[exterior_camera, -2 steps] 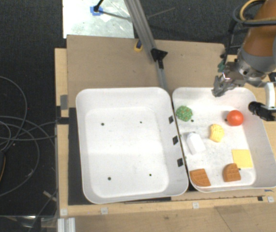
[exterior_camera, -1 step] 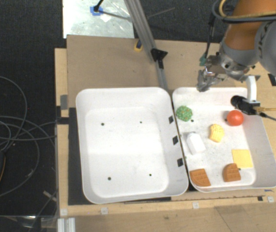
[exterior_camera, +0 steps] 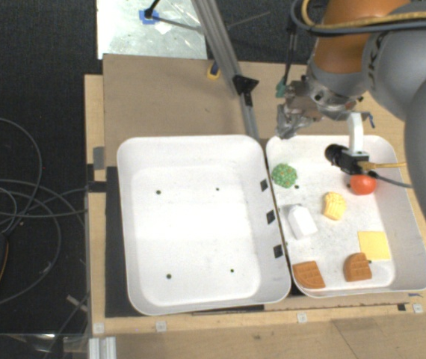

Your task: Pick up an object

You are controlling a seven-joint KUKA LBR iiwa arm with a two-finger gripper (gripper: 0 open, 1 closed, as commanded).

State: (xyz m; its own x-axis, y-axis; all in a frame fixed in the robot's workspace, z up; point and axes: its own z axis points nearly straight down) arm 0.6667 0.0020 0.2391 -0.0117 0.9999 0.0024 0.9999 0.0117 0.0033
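Note:
The right bin (exterior_camera: 403, 223) holds several small items. A green bumpy ball (exterior_camera: 284, 175) lies near its far left corner. A red tomato (exterior_camera: 362, 184), a yellow corn piece (exterior_camera: 334, 206) and a white block (exterior_camera: 300, 221) sit around the middle. Near the front lie a yellow square slice (exterior_camera: 374, 244) and two brown bread pieces (exterior_camera: 309, 274) (exterior_camera: 357, 267). My gripper (exterior_camera: 291, 124) hangs over the bin's far left corner, a little beyond the green ball, with nothing seen in it.
The left bin (exterior_camera: 190, 223) stands beside the right one, joined by black clips along the shared rim. A grey slanted pole (exterior_camera: 224, 47) crosses behind the bins. Cables trail on the dark floor at the left.

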